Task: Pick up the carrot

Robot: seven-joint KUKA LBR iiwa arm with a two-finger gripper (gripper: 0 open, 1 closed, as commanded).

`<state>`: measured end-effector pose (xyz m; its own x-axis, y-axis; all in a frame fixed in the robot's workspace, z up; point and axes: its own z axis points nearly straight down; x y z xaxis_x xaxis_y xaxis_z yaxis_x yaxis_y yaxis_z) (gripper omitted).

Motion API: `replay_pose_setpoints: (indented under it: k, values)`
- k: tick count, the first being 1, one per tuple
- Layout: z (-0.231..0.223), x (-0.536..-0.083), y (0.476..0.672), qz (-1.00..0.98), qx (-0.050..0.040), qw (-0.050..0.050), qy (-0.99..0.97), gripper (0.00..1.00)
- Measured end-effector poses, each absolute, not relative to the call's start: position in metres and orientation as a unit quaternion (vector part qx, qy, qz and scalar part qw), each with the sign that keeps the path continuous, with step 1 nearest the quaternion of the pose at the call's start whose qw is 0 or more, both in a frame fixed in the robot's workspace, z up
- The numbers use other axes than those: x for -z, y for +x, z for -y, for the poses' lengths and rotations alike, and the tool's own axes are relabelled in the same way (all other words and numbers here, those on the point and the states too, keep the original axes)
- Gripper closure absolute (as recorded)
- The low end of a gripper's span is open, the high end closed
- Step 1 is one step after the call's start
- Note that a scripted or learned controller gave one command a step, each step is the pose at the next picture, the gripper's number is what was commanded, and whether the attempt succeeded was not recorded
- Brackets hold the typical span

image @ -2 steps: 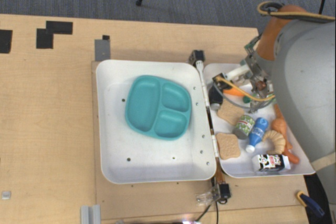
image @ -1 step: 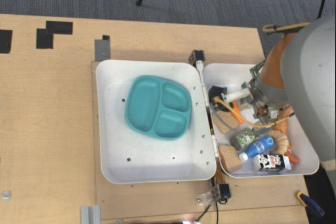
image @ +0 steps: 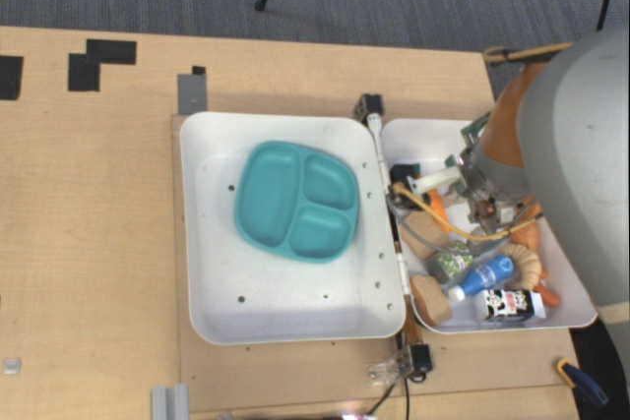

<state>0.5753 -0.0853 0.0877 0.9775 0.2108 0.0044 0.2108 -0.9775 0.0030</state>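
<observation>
The arm [image: 581,162] is reaching from the right into the right bin [image: 576,315], and its tool [image: 489,202] is hanging low over the clutter there; whether the tool is spread or pressed together cannot be told. The carrot [image: 528,233] is lying just beside the tool, largely hidden under the wrist. The step in hand appears to be the approach to the grasp. The next move is likely calling for a short shift toward the carrot, clear of the blue bottle [image: 484,277] and the green item [image: 453,263]. The bin walls are crowding this side, while the left bin [image: 207,310], holding a teal tray [image: 295,202], is offering open room.
</observation>
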Motion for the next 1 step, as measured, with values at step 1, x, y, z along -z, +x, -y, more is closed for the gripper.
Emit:
replay_pose_setpoints:
  k: [1]
  values:
    - [0.084,-0.0999,0.5779,-0.107,-0.0049,0.0,0.994,1.0]
